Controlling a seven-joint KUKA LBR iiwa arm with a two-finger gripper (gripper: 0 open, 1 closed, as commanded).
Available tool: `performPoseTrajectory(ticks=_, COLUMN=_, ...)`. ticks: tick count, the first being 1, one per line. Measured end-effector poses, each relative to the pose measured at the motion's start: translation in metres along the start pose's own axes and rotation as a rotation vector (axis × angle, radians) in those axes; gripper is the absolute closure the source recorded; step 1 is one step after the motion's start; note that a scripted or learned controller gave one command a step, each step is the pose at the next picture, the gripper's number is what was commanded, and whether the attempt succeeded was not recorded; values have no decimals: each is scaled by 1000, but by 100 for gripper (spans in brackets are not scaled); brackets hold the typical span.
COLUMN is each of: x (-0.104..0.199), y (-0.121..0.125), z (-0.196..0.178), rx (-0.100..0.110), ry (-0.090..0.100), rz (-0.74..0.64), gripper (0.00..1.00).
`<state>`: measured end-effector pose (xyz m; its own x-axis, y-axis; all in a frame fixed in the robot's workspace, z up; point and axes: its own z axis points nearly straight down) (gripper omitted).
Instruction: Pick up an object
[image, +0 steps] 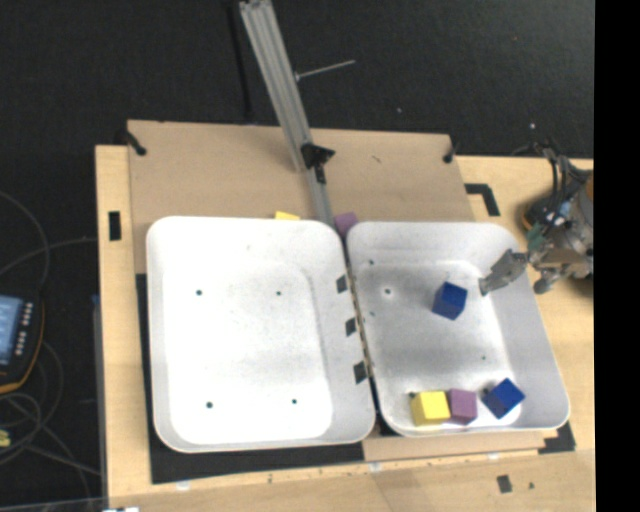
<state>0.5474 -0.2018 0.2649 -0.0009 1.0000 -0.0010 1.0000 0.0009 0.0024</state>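
A: Where is the end effector (500, 272)?

B: At the right bin's (400, 250) upper right rim, reaching in from the right side of the camera view. A grey finger slants down toward the bin floor. Whether it is released or clenched, I cannot tell; nothing shows between its fingers.

A: And the objects?

B: A blue cube (450, 300) sits on the right bin's floor, near the end effector but apart from it. Along the near wall stand a yellow block (431, 407) and a purple block (463, 404), touching each other, with a second blue cube (503, 397) just beside the purple one, tilted.

A: Anything outside the bins?

B: A small yellow piece (287, 215) peeks over the far rim of the left bin (240, 330), and a purple piece (345, 222) sits between the two bins' far corners, on the tabletop (220, 170). A metal pole (285, 90) slants up behind them.
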Motion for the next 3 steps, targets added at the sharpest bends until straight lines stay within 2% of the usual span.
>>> performPoseTrajectory(ticks=1, x=-3, y=43, z=156, rx=6, ry=1, rz=-4, gripper=0)
performPoseTrajectory(ticks=2, x=32, y=67, z=167, rx=-4, ry=-1, rz=-4, gripper=0)
performPoseTrajectory(ticks=3, x=29, y=67, z=156, rx=-5, ry=-3, rz=-3, gripper=100)
